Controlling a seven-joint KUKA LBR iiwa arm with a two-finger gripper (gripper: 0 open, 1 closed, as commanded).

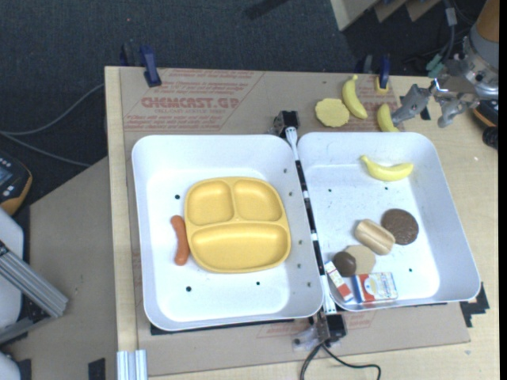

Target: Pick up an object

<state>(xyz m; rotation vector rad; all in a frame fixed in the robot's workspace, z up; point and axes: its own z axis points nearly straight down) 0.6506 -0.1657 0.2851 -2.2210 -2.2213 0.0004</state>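
Red print on the brown board (198, 93) covering the bench, behind the left bin (150, 212), reads roughly "CHEMCAST GP"; the smaller lines around it are illegible. The red-white-blue packet (372, 288) in the right bin (451, 212) carries unreadable print.

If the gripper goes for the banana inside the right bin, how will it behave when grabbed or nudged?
The banana looks like a smooth, glossy toy, so it is probably light and stiff, and may slip between the fingers. Its curved shape suggests it could pivot or rock if pushed at one end. It lies apart from the other items in the right bin, so a nudge should disturb nothing else.
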